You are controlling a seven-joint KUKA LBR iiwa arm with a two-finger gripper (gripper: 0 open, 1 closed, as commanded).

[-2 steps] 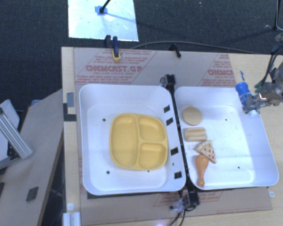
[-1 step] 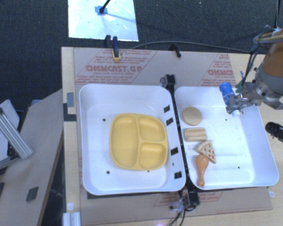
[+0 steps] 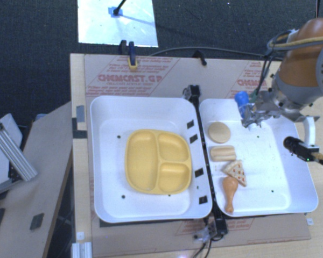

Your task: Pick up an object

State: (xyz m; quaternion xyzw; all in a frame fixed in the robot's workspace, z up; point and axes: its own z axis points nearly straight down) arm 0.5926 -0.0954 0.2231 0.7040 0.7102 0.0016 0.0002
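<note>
Fingers low over the far end of the right bin, pointing down near its far-left corner; too small and dark to tell how far apart, and nothing visible between them. Blue part of the tool just above them, toward the far rim.

Nearest food: round cookie, just left of the fingers and a little toward the near edge, lying flat, no long axis to speak of. Beyond it, along the bin's left wall toward the near edge: bun, long axis across the bin; then wedge; then drumstick, long axis running roughly far-to-near, thin end nearest the near rim.

Likely the easiest target is the cookie: a short shift left and toward the near edge, then straight down.

Smooth white bin floor, shallow walls. Open floor right of the row, but the left wall close beside every piece. Yellow tray in the left bin, well apart. Both bins on the desk.
</note>
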